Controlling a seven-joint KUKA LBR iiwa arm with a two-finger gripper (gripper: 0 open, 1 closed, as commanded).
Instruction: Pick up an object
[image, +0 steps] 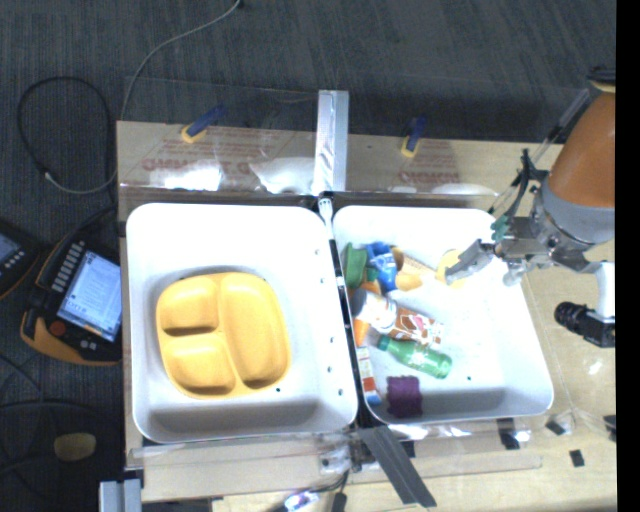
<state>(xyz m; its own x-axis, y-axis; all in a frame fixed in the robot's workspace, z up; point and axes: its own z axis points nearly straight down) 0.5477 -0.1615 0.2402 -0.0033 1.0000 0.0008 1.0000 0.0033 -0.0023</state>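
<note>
Camera view: gripper (462, 262), finger state indiscernible, over the right bin's (520, 330) upper right, apart from the bottle (415, 356), purple block (403, 396) and packets at its left; yellow tray (222, 332) fills left bin (150, 240).

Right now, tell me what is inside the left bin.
The left bin holds one thing: a yellow tray with three compartments, lying flat near the middle. White floor shows around it. The bin floor under the tray is covered, so I cannot tell what lies beneath.
</note>
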